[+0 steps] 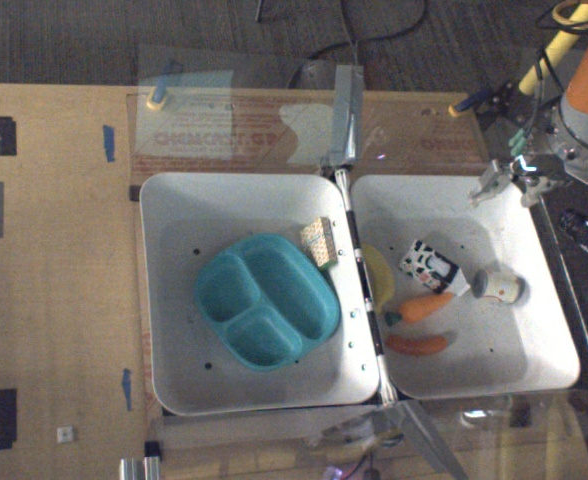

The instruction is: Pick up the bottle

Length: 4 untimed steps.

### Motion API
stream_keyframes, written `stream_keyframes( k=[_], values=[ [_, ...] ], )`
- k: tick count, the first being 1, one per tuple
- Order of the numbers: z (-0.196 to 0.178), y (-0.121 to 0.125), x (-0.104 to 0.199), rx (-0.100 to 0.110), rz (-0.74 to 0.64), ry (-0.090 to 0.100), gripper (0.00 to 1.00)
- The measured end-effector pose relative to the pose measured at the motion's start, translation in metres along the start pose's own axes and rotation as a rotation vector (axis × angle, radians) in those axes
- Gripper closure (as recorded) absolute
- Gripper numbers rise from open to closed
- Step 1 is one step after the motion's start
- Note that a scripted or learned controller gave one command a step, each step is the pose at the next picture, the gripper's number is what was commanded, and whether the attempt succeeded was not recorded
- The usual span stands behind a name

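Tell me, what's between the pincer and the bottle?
Just bare white bin floor. The camera view shows the pincer above the bin's top right corner and the bottle lying further down.

The bench (54, 298) looked like matt wood; both bins (174, 208) were smooth white plastic, the teal divided plate (266, 300) glossy plastic, the bottle (444, 271) smooth with a printed label.

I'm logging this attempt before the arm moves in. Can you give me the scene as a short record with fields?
left bin: teal divided plate, small patterned block at its upper right edge
right bin: bottle, banana, carrot, sausage
bottle: lying on its side, cow-patterned, cap end towards the arm
claw: above the right bin's far right corner, apart from the bottle
task state: bottle not yet picked up
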<state>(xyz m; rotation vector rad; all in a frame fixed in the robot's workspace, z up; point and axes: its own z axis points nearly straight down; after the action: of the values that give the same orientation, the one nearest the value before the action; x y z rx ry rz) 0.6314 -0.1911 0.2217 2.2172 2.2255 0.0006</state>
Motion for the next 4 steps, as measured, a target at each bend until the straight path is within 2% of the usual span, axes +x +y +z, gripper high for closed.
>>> stream_keyframes(
  k=[1,2,3,4],
  values=[
    [0.128,0.014,0.024,-0.005,-0.416,-0.002,0.00],
    [0.116,0.016,0.023,-0.011,-0.415,-0.005,1.00],
    [-0.038,-0.014,0.096,-0.006,-0.520,-0.003,1.00],
    [-0.037,-0.060,0.152,-0.001,-0.501,0.000,1.00]
  ],
)
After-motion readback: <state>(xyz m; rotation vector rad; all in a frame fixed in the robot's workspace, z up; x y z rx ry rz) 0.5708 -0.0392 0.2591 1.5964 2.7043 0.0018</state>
